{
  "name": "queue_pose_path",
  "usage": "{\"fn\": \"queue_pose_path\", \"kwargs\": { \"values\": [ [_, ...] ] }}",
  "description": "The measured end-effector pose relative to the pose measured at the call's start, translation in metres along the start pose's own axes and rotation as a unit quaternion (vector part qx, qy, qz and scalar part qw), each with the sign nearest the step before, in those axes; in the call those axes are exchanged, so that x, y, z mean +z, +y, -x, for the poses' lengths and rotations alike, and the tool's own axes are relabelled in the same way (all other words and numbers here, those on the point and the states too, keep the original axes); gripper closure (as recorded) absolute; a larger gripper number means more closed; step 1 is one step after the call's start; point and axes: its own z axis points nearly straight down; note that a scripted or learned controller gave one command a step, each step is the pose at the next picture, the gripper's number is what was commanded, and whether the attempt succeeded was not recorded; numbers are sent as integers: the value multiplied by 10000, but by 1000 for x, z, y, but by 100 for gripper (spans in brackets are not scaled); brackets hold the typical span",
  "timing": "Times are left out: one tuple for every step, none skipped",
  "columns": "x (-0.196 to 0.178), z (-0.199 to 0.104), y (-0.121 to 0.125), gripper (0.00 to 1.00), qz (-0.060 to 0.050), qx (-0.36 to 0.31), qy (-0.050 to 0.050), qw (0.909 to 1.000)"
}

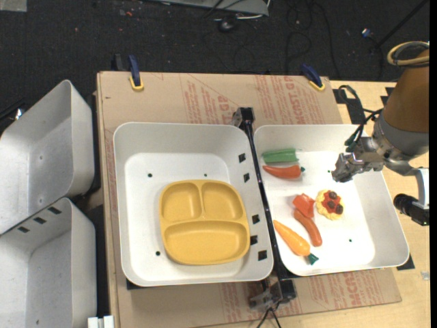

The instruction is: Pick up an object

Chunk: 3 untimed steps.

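Near right bin's (382, 248) far-right wall, end effector (343, 169).

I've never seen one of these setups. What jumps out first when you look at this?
The yellow divided tray sits alone in the left white bin. The right bin holds bright toy food: a carrot, red pepper and small pizza. The robot's gripper hovers over that bin's upper right.

Two white bins side by side on tabletop (184, 98). Left bin (130, 203) holds yellow divided tray (203, 221). Right bin (382, 244) has green pepper (279, 156) w/ red pepper (284, 171) just below, red sausage (308, 225), orange carrot (293, 238), small pizza toy (330, 204). Pincer (343, 169) hangs over right bin's upper right, apart from pizza toy.
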Motion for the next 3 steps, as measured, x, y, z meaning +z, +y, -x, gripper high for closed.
{"fn": "queue_pose_path", "kwargs": {
  "values": [
    [-11, -55, -8, 100, -18, -28, 17, 10000],
    [-21, -115, -10, 100, -15, -28, 13, 10000],
    [-13, -167, -2, 100, -21, -28, 15, 10000]
  ]
}}
